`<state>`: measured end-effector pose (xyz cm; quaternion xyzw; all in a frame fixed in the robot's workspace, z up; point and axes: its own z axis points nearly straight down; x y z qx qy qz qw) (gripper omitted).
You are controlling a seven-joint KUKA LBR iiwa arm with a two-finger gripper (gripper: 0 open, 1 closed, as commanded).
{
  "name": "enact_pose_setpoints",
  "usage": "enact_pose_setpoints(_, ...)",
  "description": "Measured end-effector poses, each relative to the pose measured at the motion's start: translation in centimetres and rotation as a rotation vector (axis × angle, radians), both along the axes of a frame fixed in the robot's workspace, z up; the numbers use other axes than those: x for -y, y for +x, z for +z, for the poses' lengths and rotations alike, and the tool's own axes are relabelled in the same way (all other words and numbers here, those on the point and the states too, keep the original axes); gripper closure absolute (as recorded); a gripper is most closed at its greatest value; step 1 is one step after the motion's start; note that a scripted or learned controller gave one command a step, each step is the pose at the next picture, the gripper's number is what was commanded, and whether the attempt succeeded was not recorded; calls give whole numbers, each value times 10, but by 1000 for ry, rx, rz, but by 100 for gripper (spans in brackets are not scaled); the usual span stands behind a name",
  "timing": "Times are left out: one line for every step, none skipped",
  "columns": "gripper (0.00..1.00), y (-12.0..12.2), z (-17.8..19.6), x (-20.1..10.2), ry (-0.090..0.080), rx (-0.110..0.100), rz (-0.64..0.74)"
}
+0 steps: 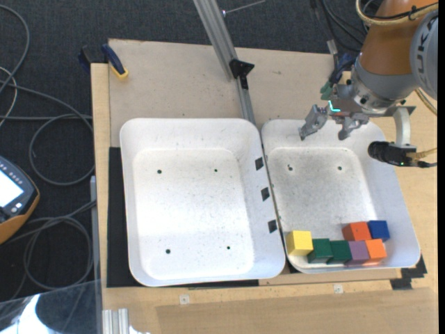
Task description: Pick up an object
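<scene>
My claw (332, 125) hangs over the far rim of the right bin (398, 186), up toward one o'clock in the camera view, its two fingers spread apart with nothing between them. One finger (312, 123) points down toward the bin's far left corner, the other (352, 125) sits just beside it to the right. The blocks lie well away from me, bunched along the near edge of the same bin at about five o'clock: a yellow block (300, 241) at the left end, two green blocks (330, 250) beside it, a purple block (359, 252), an orange block (375, 249), and behind those a red block (359, 231) and a blue block (379, 229). They press close together and against the near wall, so there is little room on that side of them, while the speckled floor between them and me lies open. The left bin (132, 186) spreads wide from nine to six o'clock. A slanted metal rail (221, 37) comes down from twelve o'clock and ends by the gap between the bins. My wrist and orange band (396, 26) are cut off by the frame at two o'clock, and I cannot make out how the block faces touch one another.
</scene>
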<state>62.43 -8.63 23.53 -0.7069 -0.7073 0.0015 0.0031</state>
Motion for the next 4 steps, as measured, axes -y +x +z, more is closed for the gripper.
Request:
enact_pose_setpoints(0, 1, 3, 0, -1, 5, 0)
enact_pose_setpoints(0, 6, -59, 0, -1, -1, -1)
enact_pose_setpoints(0, 8, -102, 0, -1, 0, -1)
enact_pose_setpoints(0, 7, -138, -1, -1, 0, -1)
